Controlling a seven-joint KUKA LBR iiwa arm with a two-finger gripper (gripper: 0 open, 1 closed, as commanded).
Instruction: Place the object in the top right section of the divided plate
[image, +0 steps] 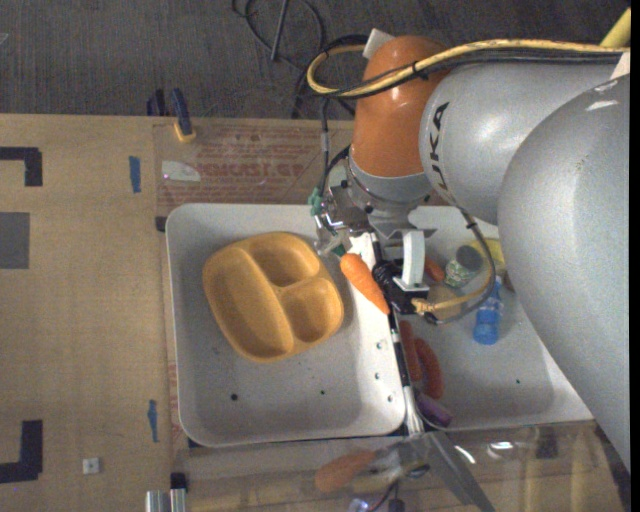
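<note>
The yellow divided plate (272, 295) lies in the left white bin (200, 390), toward its upper middle, with three hollow sections. An orange carrot (363, 284) hangs at a slant just right of the plate, over the strip between the two bins. My gripper (352, 256) comes down from under the orange band and is shut on the carrot's upper end. The arm's bulk hides part of the wrist and the space behind it.
In the right bin (520, 400) there are a small blue bottle (487, 322), a green and white item (462, 268), a red elongated item (426, 366) and a purple piece (436, 410). A yellow cable (455, 300) loops beside the gripper. The arm covers the upper right.
</note>
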